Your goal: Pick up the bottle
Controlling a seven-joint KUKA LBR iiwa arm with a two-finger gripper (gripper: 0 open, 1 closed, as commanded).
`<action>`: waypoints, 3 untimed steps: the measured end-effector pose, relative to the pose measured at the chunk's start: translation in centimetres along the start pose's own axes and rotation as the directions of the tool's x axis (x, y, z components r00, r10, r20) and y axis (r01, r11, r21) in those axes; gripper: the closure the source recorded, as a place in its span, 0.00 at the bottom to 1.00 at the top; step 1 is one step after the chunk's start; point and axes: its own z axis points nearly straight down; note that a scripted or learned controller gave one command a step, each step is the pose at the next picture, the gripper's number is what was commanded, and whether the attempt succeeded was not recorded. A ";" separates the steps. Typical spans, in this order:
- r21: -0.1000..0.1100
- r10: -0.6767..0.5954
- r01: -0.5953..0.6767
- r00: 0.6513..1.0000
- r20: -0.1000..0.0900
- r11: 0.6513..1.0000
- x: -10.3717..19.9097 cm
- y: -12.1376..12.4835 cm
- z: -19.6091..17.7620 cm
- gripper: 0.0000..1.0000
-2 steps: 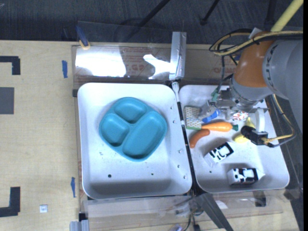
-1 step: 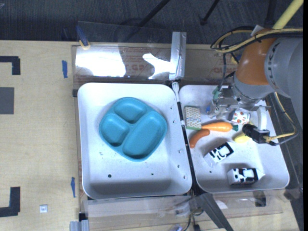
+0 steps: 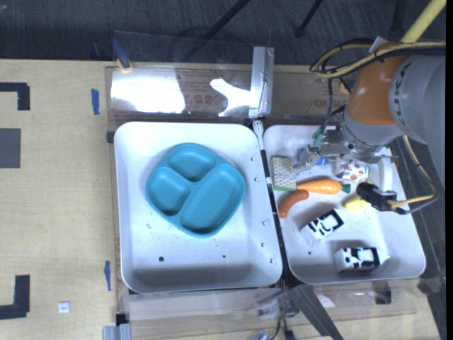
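The bottle (image 3: 353, 170), small and white with coloured spots, lies in the right bin (image 3: 396, 253) near its back, partly under the arm's wrist. The gripper (image 3: 320, 149) hangs low over the back of that bin, just left of the bottle and above a carrot. The wrist hides the gripper's tips. Nothing can be seen held.
The right bin also holds an orange carrot (image 3: 322, 187), a second orange piece (image 3: 291, 201), a checked pad (image 3: 282, 173), a yellow item (image 3: 354, 203) and two black-and-white objects (image 3: 324, 223) (image 3: 357, 258). A blue divided plate (image 3: 195, 188) sits in the left bin (image 3: 141, 261).
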 end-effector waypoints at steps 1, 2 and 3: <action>0.006 -0.052 0.052 0.999 -0.002 0.999 -2.5 -7.8 1.0 0.00; 0.000 -0.269 0.269 0.963 0.001 0.963 -3.7 -0.3 2.7 0.00; 0.003 -0.353 0.353 0.936 -0.004 0.936 -5.5 -2.3 1.0 0.00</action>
